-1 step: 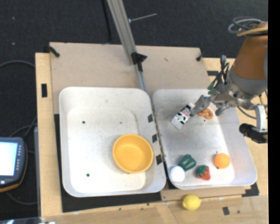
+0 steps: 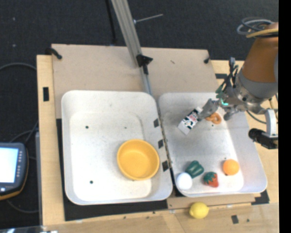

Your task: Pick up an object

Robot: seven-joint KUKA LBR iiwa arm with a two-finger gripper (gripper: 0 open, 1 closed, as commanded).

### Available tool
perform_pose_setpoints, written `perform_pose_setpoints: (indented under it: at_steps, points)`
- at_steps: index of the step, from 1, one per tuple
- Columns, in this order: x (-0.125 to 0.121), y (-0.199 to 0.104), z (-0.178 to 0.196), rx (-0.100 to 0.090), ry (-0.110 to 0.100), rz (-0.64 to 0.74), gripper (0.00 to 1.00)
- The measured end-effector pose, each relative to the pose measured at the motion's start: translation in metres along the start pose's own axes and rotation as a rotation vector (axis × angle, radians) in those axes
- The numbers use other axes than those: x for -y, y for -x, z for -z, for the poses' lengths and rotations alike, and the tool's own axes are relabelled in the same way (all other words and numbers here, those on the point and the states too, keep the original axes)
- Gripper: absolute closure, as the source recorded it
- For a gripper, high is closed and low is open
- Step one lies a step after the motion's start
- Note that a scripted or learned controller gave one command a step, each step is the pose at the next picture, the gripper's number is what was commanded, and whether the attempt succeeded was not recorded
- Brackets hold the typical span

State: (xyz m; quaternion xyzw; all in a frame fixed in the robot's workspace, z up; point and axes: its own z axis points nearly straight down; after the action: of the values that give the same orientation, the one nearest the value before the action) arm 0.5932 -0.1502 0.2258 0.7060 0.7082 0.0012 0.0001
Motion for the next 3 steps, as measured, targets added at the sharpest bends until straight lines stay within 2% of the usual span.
perform_pose_setpoints:
  at_steps: [1,2,3]
  points:
    - [0.0,0.003,-0.063,0.004,-0.006,-0.005,0.0]
    - [0.003,-0.003,-0.108,0.003,-0.004,-0.007,0.0]
    - [0.003,-0.002,-0.125,0.005,-0.003,-0.006,0.0]
